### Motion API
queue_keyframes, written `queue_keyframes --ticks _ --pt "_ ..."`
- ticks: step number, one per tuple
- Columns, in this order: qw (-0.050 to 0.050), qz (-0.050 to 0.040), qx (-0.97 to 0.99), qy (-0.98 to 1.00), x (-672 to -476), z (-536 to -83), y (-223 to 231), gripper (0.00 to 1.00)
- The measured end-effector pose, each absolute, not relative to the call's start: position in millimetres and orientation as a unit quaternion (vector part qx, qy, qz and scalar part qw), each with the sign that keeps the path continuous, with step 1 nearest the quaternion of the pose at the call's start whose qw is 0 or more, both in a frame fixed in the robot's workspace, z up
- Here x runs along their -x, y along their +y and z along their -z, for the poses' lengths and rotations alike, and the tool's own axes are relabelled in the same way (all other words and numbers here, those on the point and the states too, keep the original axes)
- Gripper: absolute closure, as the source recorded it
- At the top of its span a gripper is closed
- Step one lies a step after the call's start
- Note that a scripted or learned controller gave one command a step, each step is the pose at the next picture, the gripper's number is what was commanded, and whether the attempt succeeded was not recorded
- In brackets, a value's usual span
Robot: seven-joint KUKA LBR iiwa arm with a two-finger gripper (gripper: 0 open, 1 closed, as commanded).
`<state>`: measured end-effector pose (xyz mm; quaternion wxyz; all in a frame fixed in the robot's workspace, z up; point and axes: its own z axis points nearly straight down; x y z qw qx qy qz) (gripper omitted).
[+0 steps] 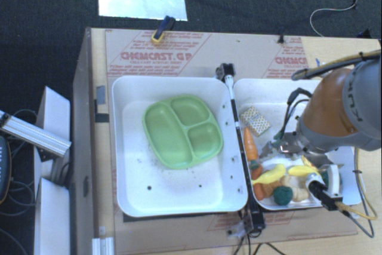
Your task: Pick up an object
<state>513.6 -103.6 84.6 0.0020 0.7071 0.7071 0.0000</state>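
Seen from above, two white bins sit side by side on the bench (179,51). The left bin (128,128) holds a green divided plate (182,130). The right bin (268,92) holds a heap of toy food near its front: an orange carrot (250,144) along the divider, a yellow banana (270,175), a green ball (283,194) and a patterned packet (257,121) farther back. The grey arm with its orange band (325,110) reaches over this bin, the gripper (285,146) low beside the heap; whether it is closed I cannot tell. A good pick, I think, means choosing one piece standing apart, such as the packet, and descending straight over it
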Motion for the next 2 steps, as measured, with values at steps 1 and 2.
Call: queue_keyframes --ticks 1,2 --pt "0.002 -0.0003 -0.707 0.707 -572.3 -84.9 -181.7 0.0" --pt "0.0 -0.0004 -0.706 0.708 -508.6 -84.2 -115.4 0.0"
